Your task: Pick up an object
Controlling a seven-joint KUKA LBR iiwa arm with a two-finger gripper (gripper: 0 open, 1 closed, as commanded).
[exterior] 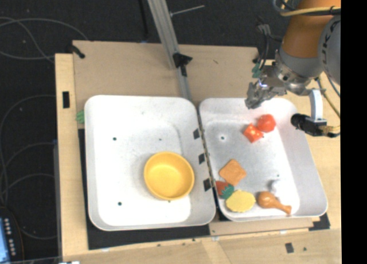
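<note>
End effector above right bin's far rim

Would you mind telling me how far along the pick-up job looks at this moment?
Nothing looks picked up yet. The gripper hovers over the right white bin's far edge, above the red toy tomato. The orange square piece and drumstick lie untouched. Descending, grasping and lifting remain.

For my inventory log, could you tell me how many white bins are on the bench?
2: the left bin holds a yellow bowl; the right bin beside it holds small toy foods. Nothing suggests a hidden third.
</note>
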